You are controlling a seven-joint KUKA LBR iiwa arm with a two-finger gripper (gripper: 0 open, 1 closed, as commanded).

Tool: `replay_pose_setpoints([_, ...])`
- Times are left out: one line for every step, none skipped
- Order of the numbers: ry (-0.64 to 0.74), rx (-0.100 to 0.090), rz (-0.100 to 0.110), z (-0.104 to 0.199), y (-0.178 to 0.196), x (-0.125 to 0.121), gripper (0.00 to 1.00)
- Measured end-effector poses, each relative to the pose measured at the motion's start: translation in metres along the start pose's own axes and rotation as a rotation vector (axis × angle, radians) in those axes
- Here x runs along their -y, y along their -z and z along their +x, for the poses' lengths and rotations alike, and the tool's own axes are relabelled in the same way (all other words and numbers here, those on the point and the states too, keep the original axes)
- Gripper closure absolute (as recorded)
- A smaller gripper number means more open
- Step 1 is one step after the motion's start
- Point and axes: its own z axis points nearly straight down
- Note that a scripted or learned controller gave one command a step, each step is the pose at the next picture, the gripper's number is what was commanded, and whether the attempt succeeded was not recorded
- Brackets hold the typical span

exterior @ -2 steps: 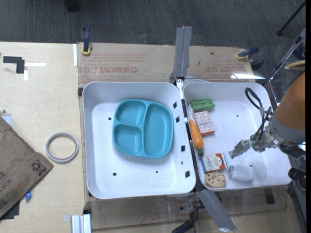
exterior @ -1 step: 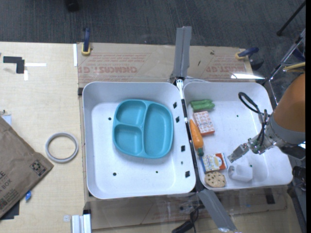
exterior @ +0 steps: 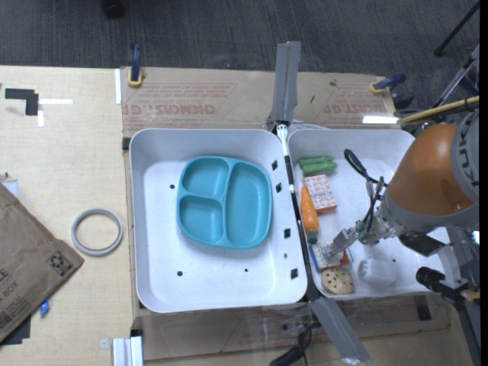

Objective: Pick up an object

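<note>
The arm reaches in from the right, and its hand [exterior: 345, 239] sits low in the right bin [exterior: 396, 139], near the front left corner. Whether the hand is spread or closed cannot be told from this angle.

The likeliest target is the small packet [exterior: 329, 255] lying just beside the hand tip. A cookie [exterior: 337, 281] lies nearer the front, and a white cup [exterior: 377, 271] sits to the right. An orange carrot [exterior: 309, 210] lies along the left wall, its long axis running near to far. A red box [exterior: 320, 193] and a green vegetable [exterior: 317, 163] lie beyond it.

The items are crowded. A sound grasp would straddle one item across its short side, well clear of the bin wall and the neighbours.

The left bin [exterior: 145, 227] holds a blue divided plate [exterior: 226, 202].
</note>
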Motion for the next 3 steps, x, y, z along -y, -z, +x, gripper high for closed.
replay_pose_setpoints([-0.133, 0.000, -0.004, -0.034, 0.001, 0.006, 0.00])
replay_pose_setpoints([-0.286, 0.003, -0.005, 0.001, 0.001, 0.008, 0.00])
replay_pose_setpoints([-0.287, 0.001, -0.006, 0.001, 0.010, 0.007, 1.00])
